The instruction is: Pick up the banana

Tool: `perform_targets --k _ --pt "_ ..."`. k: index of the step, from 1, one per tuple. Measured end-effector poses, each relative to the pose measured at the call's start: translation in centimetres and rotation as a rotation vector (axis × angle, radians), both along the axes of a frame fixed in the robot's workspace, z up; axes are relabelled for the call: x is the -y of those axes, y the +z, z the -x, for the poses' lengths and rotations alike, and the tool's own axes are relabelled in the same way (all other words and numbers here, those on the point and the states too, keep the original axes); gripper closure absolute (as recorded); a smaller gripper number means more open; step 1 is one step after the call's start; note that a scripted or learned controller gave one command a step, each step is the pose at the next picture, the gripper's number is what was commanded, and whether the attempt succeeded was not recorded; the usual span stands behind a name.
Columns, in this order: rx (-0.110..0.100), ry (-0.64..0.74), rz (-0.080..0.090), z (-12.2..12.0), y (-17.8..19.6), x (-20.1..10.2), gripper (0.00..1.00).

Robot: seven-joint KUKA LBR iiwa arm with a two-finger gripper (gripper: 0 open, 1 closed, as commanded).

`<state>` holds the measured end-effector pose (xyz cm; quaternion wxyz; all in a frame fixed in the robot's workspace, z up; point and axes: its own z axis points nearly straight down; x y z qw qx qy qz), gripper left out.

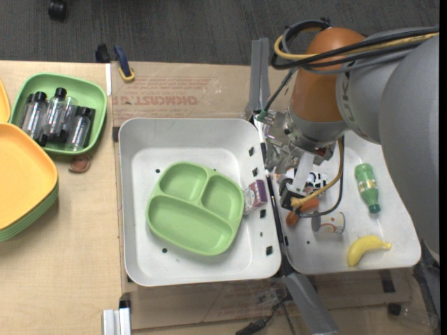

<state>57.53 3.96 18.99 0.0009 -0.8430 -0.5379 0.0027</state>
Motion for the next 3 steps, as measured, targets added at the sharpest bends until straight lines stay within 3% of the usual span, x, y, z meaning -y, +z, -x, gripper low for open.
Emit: perform_targets --k 1,2,3 --pt "0.000 0.149 -0.001 7.3 0.0 -3.0 1.00" --pt "-0.001 0.255 -0.001 9.5 -10.0 -7.4 1.00" --pt "-0.005 0.428 -0.001 10.0 -10.1 -13.7 1.00"
